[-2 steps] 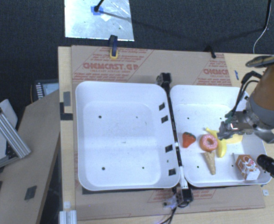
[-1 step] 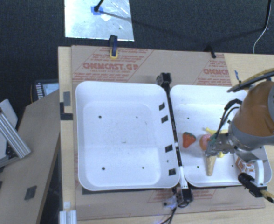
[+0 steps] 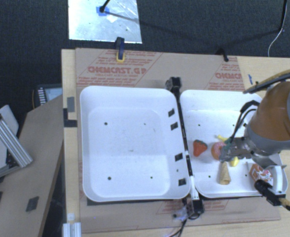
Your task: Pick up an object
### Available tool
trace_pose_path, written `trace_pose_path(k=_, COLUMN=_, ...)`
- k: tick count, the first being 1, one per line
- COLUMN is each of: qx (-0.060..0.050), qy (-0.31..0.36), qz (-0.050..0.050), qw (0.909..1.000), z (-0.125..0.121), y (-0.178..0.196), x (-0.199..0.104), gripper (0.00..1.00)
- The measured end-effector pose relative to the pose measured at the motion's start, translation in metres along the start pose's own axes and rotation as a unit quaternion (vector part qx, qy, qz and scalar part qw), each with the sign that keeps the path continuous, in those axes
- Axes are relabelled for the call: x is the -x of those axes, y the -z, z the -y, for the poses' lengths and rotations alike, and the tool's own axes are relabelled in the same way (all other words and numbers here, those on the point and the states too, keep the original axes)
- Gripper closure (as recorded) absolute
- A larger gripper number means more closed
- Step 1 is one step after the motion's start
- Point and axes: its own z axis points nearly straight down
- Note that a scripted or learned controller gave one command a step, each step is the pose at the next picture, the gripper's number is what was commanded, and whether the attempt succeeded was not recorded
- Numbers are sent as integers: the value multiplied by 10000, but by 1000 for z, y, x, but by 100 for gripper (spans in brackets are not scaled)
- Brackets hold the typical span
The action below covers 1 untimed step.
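So the arm (image 3: 275, 120) was reaching in over the right bin (image 3: 209, 105), and that's where every loose item sat, which I'd guess is why it came down there and not over the left bin (image 3: 127, 142).

I'll use the red strawberry-looking piece (image 3: 199, 147) as my landmark, sitting in the right bin not far from the divider (image 3: 180, 137). Just to its right was a pinkish-orange round thing (image 3: 217, 150), and the gripper (image 3: 227, 153) was low and right up against that round thing's far side. A bit of yellow (image 3: 222, 138) peeked out above and right of the strawberry, partly hidden under the wrist cabling. Below and right of the strawberry lay a tan cone-shaped piece (image 3: 225, 174), pointing roughly back up toward the gripper. Further right, well apart from the strawberry near the bin's lower corner, was a small reddish-white packet (image 3: 260, 173).

Honestly couldn't tell what state the gripper was in; the view's too blurry and the wrist covered it from above. My read is that it was going for the round thing, since that's what it was crowding, but nothing showed anything actually being gripped. Being tucked so near the strawberry and the yellow bit, that pick looked fiddly, easy to nudge a neighbour.
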Motion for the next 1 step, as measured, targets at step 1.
trace_pose_path(k=1, qx=85, qy=34, qz=1, qw=10000, z=-3, y=153, x=-28, gripper=100)
